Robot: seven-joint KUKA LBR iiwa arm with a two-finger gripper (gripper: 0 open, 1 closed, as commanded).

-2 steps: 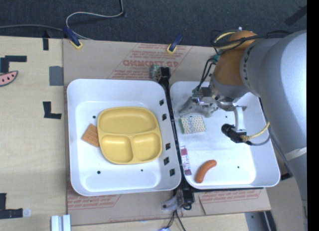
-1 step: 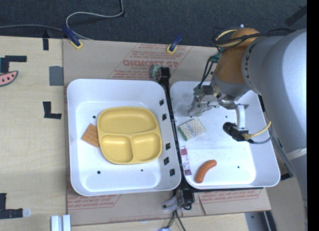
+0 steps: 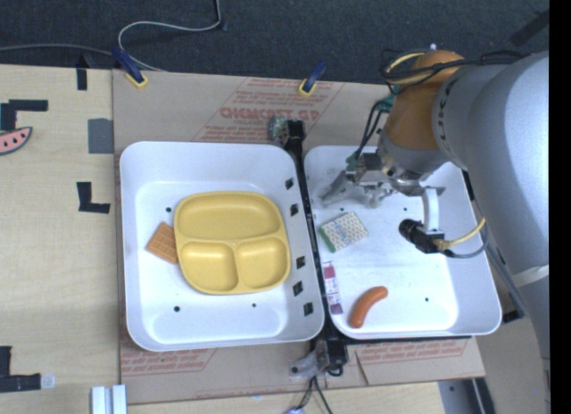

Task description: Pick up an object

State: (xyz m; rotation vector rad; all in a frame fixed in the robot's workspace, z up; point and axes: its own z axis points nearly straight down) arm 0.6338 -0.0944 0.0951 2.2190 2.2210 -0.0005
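- Bench [image 3: 53,252] was pale wood, cardboard under two white bins [image 3: 143,314].
- Fingers [image 3: 342,187] stood apart, empty, in the right bin's upper left.
- Orange sausage [image 3: 368,305] lay well apart, near the front wall.

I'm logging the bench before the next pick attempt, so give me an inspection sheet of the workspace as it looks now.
Surface: two white bins side by side, left bin and right bin, on brown cardboard.
Job's things: yellow divided plate and tan cracker in the left bin; orange sausage, green patterned packet and small label strip in the right bin.
Clutter: nothing seen.
Grippers: claw low over the right bin's upper part, holding nothing visible.
Cables: black cable looping behind the bench.
Surroundings: dark floor, black tape marks.
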